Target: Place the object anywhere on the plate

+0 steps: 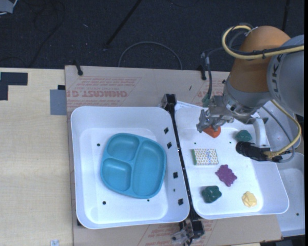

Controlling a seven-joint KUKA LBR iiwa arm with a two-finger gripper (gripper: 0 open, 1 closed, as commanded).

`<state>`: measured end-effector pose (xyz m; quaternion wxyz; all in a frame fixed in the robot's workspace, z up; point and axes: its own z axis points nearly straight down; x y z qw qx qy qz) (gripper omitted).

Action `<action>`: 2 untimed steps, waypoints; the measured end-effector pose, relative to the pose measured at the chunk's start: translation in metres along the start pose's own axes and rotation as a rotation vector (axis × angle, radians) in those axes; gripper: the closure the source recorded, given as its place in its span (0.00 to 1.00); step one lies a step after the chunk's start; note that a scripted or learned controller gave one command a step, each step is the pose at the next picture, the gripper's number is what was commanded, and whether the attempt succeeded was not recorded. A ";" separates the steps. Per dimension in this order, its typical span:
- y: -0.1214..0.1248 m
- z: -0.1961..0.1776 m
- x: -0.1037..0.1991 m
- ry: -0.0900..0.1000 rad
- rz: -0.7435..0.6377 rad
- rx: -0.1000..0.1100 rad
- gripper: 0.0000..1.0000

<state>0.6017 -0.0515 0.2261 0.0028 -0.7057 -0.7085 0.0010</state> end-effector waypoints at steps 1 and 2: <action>-0.018 -0.007 0.043 0.000 0.000 0.000 1.00; -0.033 -0.001 0.082 -0.002 0.002 0.001 1.00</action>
